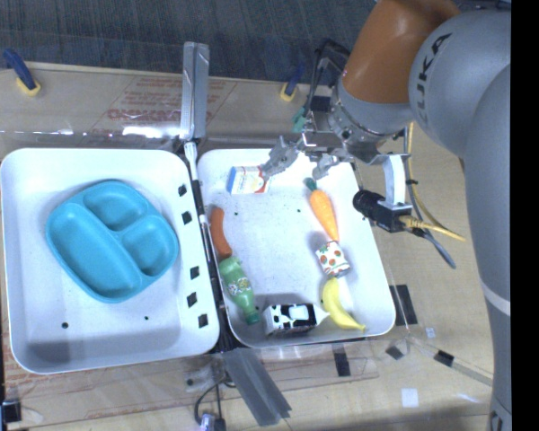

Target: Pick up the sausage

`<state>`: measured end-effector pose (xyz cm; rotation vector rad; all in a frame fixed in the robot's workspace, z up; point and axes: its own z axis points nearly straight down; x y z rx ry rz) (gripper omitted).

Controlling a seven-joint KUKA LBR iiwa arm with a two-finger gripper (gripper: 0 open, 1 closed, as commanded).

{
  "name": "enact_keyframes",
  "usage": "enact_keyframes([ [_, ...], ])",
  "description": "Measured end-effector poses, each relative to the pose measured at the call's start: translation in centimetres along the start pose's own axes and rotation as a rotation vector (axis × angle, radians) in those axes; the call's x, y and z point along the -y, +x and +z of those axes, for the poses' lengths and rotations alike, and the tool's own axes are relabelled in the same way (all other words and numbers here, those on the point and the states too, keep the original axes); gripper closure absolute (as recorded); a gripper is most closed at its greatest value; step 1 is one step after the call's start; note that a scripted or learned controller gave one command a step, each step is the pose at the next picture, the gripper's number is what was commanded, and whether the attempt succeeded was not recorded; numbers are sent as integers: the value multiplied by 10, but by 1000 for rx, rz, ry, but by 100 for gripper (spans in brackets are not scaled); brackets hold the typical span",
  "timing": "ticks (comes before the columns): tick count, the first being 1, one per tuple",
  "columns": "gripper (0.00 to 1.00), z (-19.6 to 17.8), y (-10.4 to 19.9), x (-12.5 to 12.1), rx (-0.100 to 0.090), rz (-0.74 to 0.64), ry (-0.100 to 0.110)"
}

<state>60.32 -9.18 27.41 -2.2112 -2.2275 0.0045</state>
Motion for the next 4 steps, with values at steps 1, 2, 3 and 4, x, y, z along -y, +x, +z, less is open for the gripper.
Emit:
enact_keyframes([
  [1, 0, 83, 58, 21, 1, -161, 0],
  [2, 0, 83, 120, 26, 1, -189, 2],
  [3, 0, 83, 91, 53, 0, -223, 0],
  [4, 0, 83, 29, 36, 2, -176, -2],
])
